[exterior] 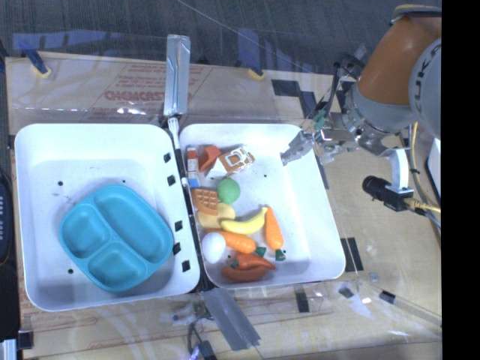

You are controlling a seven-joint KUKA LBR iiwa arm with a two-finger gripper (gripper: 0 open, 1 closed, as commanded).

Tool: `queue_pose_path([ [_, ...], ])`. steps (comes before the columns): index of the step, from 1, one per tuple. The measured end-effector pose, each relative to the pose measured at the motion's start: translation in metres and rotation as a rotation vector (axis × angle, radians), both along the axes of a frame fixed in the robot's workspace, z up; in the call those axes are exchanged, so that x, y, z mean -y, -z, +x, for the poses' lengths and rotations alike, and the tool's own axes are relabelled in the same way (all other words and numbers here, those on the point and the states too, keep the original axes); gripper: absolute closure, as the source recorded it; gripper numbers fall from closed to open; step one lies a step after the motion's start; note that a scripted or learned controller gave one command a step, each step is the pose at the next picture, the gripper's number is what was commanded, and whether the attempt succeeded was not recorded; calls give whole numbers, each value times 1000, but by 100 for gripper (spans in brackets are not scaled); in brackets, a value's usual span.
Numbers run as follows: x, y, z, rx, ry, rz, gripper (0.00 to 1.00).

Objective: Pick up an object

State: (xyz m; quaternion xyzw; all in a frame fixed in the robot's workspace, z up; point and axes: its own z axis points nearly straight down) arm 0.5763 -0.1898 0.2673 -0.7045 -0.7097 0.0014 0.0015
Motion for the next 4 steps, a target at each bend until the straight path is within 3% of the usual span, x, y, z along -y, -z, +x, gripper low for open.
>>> queue_pose_path([
  [1, -42, 129, -54, -7, -111, 3, 0],
  [2, -26, 166, -48, 18, -279, 2, 0],
  [3, -26, 154, -46, 24, -284, -2, 100],
  [4, -25, 134, -38, 3, -414, 1, 100],
])
